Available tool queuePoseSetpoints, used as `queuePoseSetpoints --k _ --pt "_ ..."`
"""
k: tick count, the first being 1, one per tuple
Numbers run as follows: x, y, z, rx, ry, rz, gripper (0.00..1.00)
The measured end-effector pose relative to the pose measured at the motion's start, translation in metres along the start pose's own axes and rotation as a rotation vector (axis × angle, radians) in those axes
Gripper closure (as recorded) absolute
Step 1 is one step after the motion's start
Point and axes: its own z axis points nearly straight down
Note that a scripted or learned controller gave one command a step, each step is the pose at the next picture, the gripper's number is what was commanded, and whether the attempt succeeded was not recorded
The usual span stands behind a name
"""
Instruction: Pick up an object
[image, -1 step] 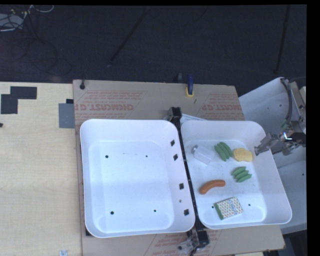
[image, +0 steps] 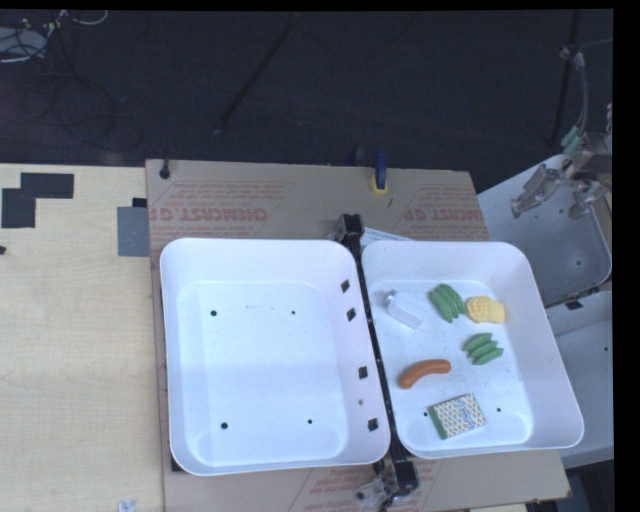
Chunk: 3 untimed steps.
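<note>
claw (image: 545, 190) sits up at far right off the bins; you can't tell its grip state. right bin (image: 545, 300), below-left of claw, holds corn (image: 485, 310), pea pods (image: 446, 301), sausage (image: 424, 373) & a small packet (image: 458, 416).

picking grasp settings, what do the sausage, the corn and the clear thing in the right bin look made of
Sausage: probably moulded plastic or rubber; even orange-brown colour, smooth and slightly shiny.
Corn: likely toy plastic; bright yellow with a bumpy kernel texture.
Clear thing: seems thin transparent plastic, maybe a wrapper or small bottle; the white bin shows through it, with pale glints. Too blurred to be sure.
</note>
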Motion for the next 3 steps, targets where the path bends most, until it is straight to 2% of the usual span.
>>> queuePoseSetpoints --k 1,2,3 --pt "0.015 -0.098 0.191 0.028 0.01 0.006 0.0" --pt "0.005 -0.042 0.271 0.004 0.001 0.0 0.0" --pt "0.014 0.0 0.099 -0.007 -0.001 0.001 0.0"
